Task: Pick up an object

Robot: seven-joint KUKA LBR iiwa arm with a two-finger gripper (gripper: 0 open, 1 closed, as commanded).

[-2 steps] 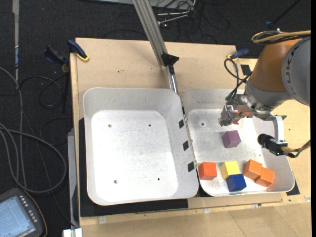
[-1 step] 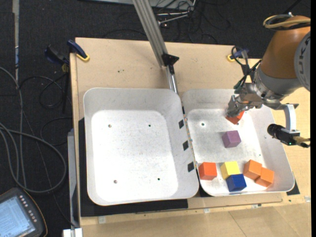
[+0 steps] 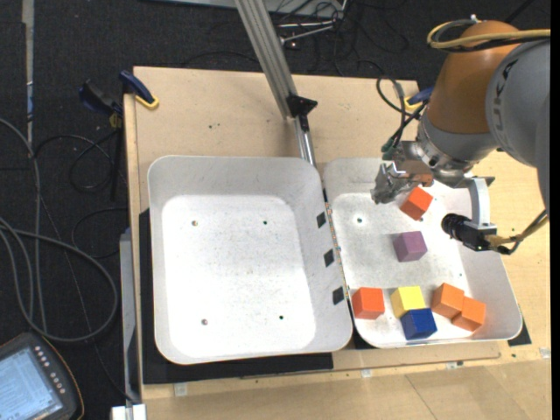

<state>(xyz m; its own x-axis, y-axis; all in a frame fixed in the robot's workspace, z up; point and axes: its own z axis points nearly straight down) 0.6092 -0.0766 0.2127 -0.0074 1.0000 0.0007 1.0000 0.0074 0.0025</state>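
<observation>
Over the far part of the right bin [image 3: 363, 243] hangs my gripper [image 3: 388, 187], under the grey and orange arm. A tilted orange cube [image 3: 417, 202] lies just to its right, touching or nearly touching it; I cannot tell whether it is gripped. A purple cube [image 3: 409, 246] sits mid-bin. Along the near edge lie an orange cube [image 3: 368, 302], a yellow cube [image 3: 407, 299], a blue cube [image 3: 419, 323] and two more orange blocks [image 3: 459, 306].
The left bin [image 3: 232, 252] adjoins the right one, with black clips [image 3: 331, 256] along the shared edge. A slanted metal pole [image 3: 267, 46] ends at the bins' far junction. A blue and yellow clamp [image 3: 136, 87] lies at the bench's far left corner.
</observation>
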